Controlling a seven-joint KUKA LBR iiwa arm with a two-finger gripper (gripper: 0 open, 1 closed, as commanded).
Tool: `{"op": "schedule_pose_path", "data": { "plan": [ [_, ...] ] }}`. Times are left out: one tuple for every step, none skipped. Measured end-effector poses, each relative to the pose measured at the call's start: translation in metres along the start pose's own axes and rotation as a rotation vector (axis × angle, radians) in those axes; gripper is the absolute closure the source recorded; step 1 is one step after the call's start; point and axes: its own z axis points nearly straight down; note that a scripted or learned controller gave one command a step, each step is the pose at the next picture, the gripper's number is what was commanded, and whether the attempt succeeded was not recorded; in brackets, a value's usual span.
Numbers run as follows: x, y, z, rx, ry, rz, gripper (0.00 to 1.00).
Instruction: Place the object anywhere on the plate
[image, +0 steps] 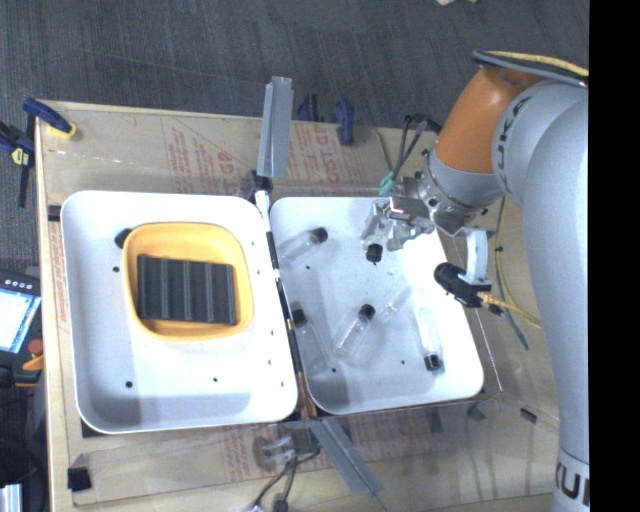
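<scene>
A yellow plate lies in the left bin, and a dark grey ridged block rests on it. Several clear vials with black caps lie in the right bin: one at the upper left, one near the middle, one at the lower right. My gripper hangs over the upper part of the right bin, and a small black piece sits at its tip. Whether that piece is a vial cap or part of the gripper is unclear.
The grey arm with its orange band fills the right side above the right bin. Cables and a black fitting hang near that bin's right rim. A metal divider stands behind the gap between the bins. Clamps sit at the bench's far left.
</scene>
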Motion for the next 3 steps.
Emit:
{"op": "schedule_pose_path", "data": {
  "plan": [
    [0.089,0.002,-0.001,0.003,-0.001,-0.203,1.0],
    [0.158,-0.004,0.011,0.002,-0.001,-0.357,1.0],
    [0.164,-0.02,0.019,0.004,-0.001,-0.651,1.0]
  ]
}}
